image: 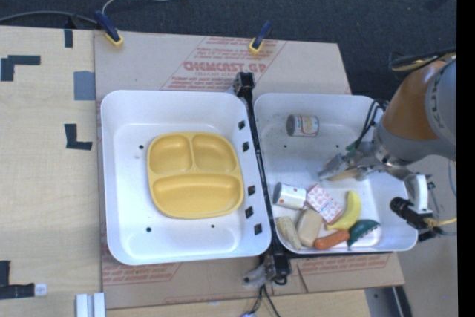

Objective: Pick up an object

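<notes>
The right bin (326,109) holds a small can (302,125) lying on its side near the back. Clustered at its front are a white box (290,196), a pink checkered packet (324,202), a banana (347,210), a tan block (309,223), an orange carrot-like piece (331,239), a dark green item (364,230) and a beige piece (287,231). My gripper (338,170) is low over the bin floor, just above the packet and banana and right of the bin's middle. Nothing shows in its grasp.
A yellow divided plate (195,174) lies in the left bin (119,182). A black divider (251,159) runs between the bins. The grey arm with its orange band (412,111) crosses the right bin's right rim. Cables and clamps lie behind the bins.
</notes>
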### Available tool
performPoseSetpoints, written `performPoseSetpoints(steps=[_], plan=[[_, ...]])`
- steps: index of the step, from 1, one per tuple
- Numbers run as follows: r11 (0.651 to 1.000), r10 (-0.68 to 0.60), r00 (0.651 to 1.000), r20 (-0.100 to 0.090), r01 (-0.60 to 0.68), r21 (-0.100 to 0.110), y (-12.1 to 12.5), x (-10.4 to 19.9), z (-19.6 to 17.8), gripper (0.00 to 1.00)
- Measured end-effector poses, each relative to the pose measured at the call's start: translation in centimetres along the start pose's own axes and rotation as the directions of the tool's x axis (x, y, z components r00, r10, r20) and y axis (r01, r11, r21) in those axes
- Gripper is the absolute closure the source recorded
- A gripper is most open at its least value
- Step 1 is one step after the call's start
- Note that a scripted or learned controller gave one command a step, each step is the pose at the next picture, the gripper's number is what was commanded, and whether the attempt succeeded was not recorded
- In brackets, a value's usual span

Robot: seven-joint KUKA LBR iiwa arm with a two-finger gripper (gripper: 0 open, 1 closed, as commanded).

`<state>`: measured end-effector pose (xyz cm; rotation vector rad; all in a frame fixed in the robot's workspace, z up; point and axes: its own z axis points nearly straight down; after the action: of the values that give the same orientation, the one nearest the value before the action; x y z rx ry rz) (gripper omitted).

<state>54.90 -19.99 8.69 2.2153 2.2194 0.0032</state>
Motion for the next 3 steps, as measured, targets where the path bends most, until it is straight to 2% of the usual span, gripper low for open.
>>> performPoseSetpoints(steps=[1, 2, 3], plan=[[1.000, -0.006, 1.000, -0.004, 0.006, 0.028, 10.2, 2.2, 0.3, 0.00], [1.000, 0.002, 1.000, 0.001, -0.002, 0.003, 2.6, 0.3, 0.0, 0.00], [1.000, 0.001, 1.000, 0.001, -0.001, 0.002, 2.6, 0.3, -0.9, 1.00]])
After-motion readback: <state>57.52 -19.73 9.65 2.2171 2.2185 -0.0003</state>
